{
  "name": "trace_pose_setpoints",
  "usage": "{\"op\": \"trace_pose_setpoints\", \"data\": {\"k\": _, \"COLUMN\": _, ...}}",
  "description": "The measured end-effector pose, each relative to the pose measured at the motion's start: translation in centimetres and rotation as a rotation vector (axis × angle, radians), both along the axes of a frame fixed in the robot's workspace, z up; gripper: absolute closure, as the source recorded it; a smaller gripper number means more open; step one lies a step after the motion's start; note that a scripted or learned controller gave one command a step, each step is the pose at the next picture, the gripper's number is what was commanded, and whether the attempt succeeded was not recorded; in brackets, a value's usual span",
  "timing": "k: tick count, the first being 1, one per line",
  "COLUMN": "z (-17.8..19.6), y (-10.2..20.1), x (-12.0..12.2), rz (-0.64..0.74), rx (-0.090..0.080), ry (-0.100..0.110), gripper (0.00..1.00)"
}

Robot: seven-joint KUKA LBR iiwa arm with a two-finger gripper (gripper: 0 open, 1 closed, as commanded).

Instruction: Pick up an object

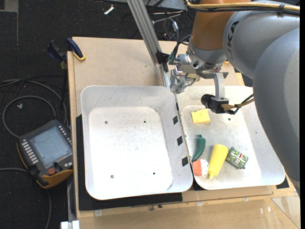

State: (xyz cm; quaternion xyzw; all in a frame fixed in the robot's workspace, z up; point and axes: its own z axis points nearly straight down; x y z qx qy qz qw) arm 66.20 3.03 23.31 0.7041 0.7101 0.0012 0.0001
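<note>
Four small things sit in the right bin (267,173), and any of them would count since the task just says grab an object. The left bin (95,128) has nothing worth going after.

The yellow block (200,117) looks like the easy one to me. It sits near the top of the bin, a little apart from the rest, with flat sides. I'd guess it's foam or light plastic, so it weighs next to nothing and squeezing across two opposite faces should hold fine. It looks like a wedge of cheese.

Lower down there's a green pepper (198,147), slim and curved, lying close to the wall between the bins. Probably hard plastic and a bit slick, and that wall would crowd one finger. Just beside it is a yellow cone-ish piece (217,160), rounded, so I'd pinch across its narrow middle or it may roll. Touching its lower end is a small red and white thing (200,167), too small for me to name. The green can (237,158) lies on its side near the cone, stiff I'd think, best grabbed across the body.

The gripper (181,82) hangs over the upper left corner of the right bin, well above the block. I honestly can't tell how its jaws are set, too much clutter around the wrist.
</note>
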Motion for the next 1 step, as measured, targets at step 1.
{"op": "trace_pose_setpoints", "data": {"k": 1, "z": 0.67, "y": 6.14, "x": -0.58, "rz": 0.0, "rx": 0.001, "ry": 0.0, "gripper": 1.0}}
